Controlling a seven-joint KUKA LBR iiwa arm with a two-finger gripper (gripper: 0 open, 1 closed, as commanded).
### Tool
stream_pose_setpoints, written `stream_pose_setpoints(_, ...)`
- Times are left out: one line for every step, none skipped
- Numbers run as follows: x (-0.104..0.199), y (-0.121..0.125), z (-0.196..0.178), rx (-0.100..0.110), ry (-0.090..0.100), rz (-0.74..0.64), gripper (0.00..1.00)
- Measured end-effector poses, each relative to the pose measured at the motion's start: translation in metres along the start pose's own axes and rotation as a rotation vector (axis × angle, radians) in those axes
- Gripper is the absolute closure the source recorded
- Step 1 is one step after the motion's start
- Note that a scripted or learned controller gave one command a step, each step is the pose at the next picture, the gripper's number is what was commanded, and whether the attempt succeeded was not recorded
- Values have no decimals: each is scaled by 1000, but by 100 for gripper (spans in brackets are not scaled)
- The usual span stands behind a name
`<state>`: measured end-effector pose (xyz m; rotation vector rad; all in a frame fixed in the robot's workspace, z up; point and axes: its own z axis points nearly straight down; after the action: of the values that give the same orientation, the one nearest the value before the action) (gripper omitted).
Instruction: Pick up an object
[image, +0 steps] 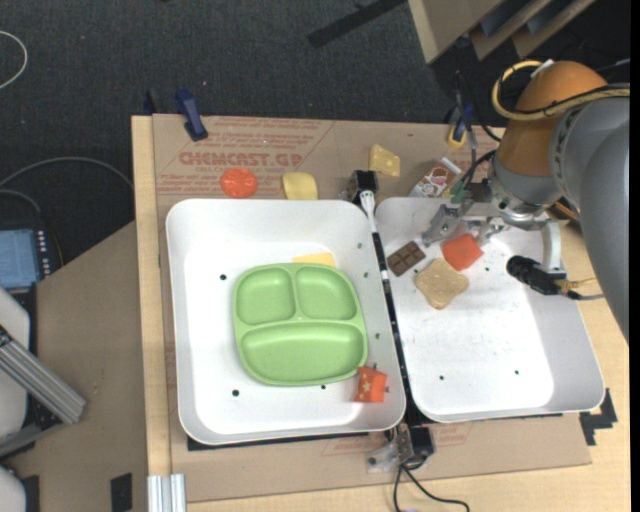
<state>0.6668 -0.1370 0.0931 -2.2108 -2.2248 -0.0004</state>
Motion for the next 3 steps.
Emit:
stream_pose_setpoints(-30, -25, 8, -2, -2, 9, 0)
stream_pose_setpoints(-30, -25, 7, -3, -4, 6, 0)
stream_pose_setpoints(-47, -2, 8, -9, -6, 5, 0)
